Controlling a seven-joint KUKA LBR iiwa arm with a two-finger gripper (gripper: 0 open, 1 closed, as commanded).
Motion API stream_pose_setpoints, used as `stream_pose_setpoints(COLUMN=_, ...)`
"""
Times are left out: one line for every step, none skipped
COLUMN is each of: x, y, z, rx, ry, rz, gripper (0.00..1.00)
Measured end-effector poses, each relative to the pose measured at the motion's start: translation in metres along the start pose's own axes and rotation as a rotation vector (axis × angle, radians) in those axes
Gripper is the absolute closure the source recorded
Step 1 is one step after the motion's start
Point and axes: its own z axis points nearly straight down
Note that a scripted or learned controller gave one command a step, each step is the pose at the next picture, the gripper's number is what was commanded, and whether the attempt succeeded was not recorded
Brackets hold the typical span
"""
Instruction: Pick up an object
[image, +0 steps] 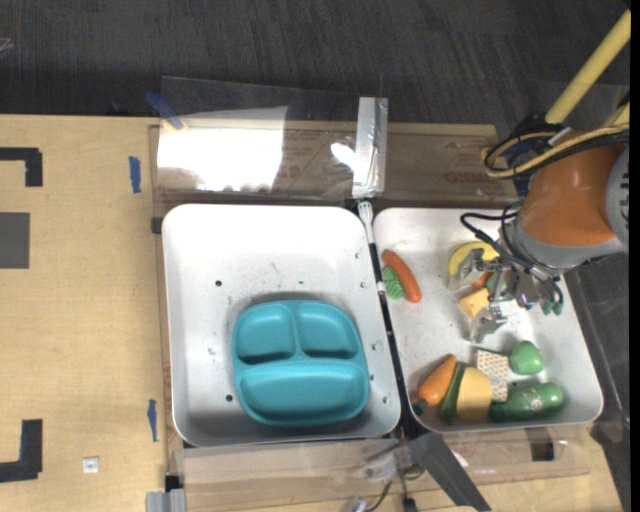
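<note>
Tan cardboard-covered table (80, 330) with black tape marks at left, dark floor above; two shallow white bins sit side by side on it. Left bin (190, 240) carries one teal divided tray (298, 362), lying flat toward the near edge. Right bin (430, 235) has all the small stuff, toy food mostly: carrot (401, 275) by the dividing wall, yellow banana (464, 258) up near the arm, then a cluster along the near wall, with an orange piece (437, 381), a yellow wedge (474, 392), a checkered bit (492, 362), a round green piece (526, 356) and a longer green vegetable (530, 400) touching or nearly touching each other.

Arm (565, 205) reaches in from the right, orange band above the wrist. Gripper (495, 300) is low in the right bin, between the banana and the near cluster, right at a small yellow-orange piece (472, 298). Looks positioned for a grab at that piece, likely because it stands apart from the pile. Metal parts are tangled and blurry; cannot tell how wide the gripper is spread or whether anything is held. Yellow cables (520, 150) loop behind the arm.
</note>
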Motion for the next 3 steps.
stream_pose_setpoints(x=-0.004, y=0.032, z=-0.001, rx=-0.001, ry=-0.001, rz=-0.15, gripper=0.0)
stream_pose_setpoints(x=-0.019, y=0.063, z=-0.004, rx=-0.004, ry=0.0, rz=-0.134, gripper=0.0)
stream_pose_setpoints(x=-0.035, y=0.051, z=0.0, rx=-0.002, ry=-0.004, rz=-0.411, gripper=0.0)
